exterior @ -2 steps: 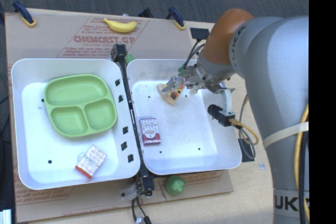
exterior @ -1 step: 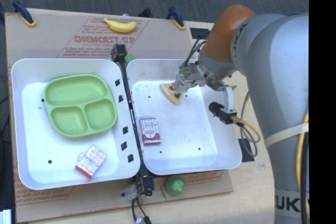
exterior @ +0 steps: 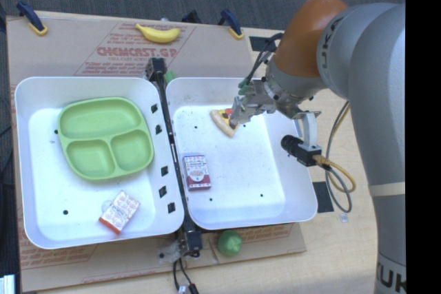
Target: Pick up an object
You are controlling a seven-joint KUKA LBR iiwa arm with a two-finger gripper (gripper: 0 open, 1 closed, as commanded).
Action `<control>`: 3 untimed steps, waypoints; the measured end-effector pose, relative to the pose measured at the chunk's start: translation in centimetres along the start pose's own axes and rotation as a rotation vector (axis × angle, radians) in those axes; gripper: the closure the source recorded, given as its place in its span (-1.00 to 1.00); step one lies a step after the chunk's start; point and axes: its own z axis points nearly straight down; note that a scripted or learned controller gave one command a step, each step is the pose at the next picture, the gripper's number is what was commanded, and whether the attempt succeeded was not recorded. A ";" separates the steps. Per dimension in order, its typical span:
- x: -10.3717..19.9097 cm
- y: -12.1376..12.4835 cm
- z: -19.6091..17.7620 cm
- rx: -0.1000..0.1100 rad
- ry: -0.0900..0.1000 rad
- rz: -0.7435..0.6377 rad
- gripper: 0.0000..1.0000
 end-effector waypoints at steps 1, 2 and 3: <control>0.0 -0.1 0.1 0.002 0.000 0.001 -1.00; 0.0 4.9 8.7 -0.005 -0.004 -0.003 -1.00; 0.0 5.0 7.6 -0.006 -0.004 -0.006 1.00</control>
